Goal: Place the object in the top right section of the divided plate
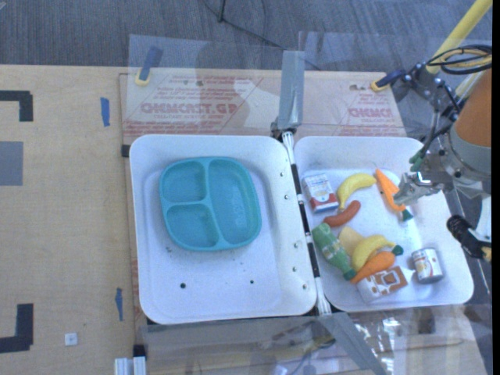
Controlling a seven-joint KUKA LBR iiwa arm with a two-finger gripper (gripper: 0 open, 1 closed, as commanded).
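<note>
Gripper was hovering over the right bin when I looked, right at its upper right area, with the grey arm coming in from the right edge. From my feed I honestly couldn't tell how far apart the pincer was, or whether it had anything. An orange carrot sat right by the fingertips, touching or just beside them, but I couldn't see it clamped between anything, so I wouldn't call it held.

Everything else was lying in that right bin: a yellow banana just left of the carrot, a little red and white carton near the divider, a red sausage below the banana. Lower down there was a green bottle, a second banana, another carrot, a small box and a small can off to the right.

Teal divided plate was sitting in the left bin, well apart from the pincer, with nothing in any of its three sections. Top right section was bare too.
</note>
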